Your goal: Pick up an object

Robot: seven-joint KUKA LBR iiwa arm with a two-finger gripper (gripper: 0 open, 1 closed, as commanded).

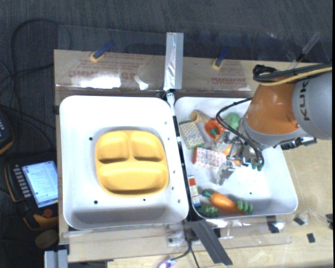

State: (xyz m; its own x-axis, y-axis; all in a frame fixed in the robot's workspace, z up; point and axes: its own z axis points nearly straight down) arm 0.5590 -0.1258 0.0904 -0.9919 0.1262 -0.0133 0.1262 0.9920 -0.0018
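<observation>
A toy carrot (224, 201) lies at the right bin's (279, 197) near edge; beyond it the gripper (228, 171) hovers low over a patterned packet (207, 157), nothing visibly held; approach step, I judge; next, a straight descent; finger spread: cannot tell.

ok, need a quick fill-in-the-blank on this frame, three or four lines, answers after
1. The yellow tray with compartments lies in the ____ bin.
2. The toy carrot lies near the ____ wall of the right bin.
3. The pincer hangs over the ____ bin.
4. The band above the arm's wrist is ____.

Missing words: left; front; right; orange
</observation>
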